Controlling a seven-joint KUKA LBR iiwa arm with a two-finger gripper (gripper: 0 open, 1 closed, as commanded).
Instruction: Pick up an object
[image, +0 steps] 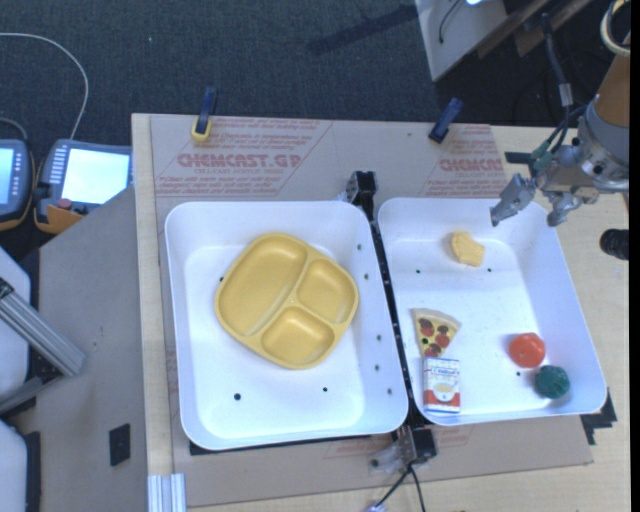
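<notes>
My gripper (533, 204), fingers spread wide and holding nothing, hovers near the yellow chunk (466, 249): I judge it light, rigid and graspable across its short sides.

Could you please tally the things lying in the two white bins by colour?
Yellow: 2, the divided plate and a small yellow piece
Red: 1, a ball
Green: 1, a ball
Multicoloured: 2, a pizza slice and a small carton
Total: 6
</notes>
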